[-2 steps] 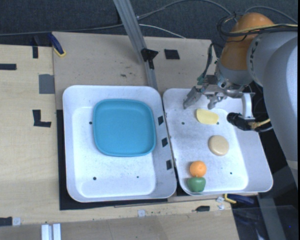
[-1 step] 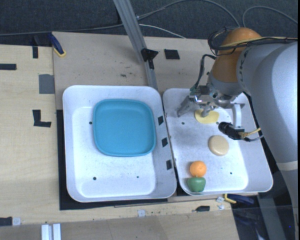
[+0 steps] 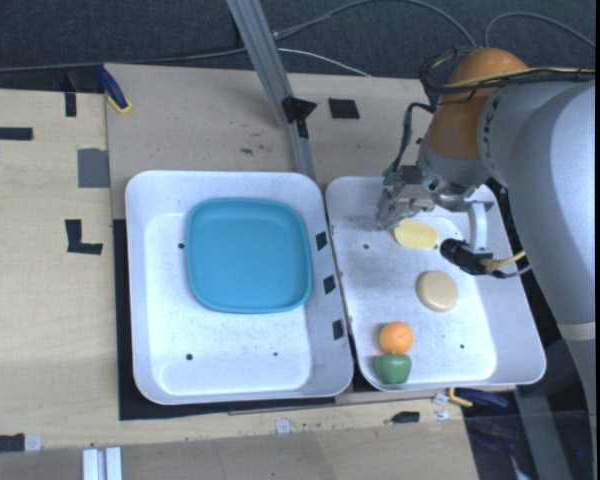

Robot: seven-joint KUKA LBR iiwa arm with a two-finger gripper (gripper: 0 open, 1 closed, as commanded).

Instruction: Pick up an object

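Note:
My gripper (image 3: 398, 212) hangs low over the back of the right bin (image 3: 360, 268), its tips just left of a pale yellow object (image 3: 416, 234) that lies on the bin floor. Nothing shows between the fingers. A round beige object (image 3: 437, 291) rests nearer the middle of that bin. An orange ball (image 3: 396, 337) and a green object (image 3: 391, 368) sit together at the bin's front edge.
The left bin (image 3: 150, 268) holds a square blue plate (image 3: 248, 254). A grey slanted pole (image 3: 270, 68) crosses behind the bins. The arm's grey body (image 3: 550, 188) covers the right bin's far right side. Black cables trail at the back.

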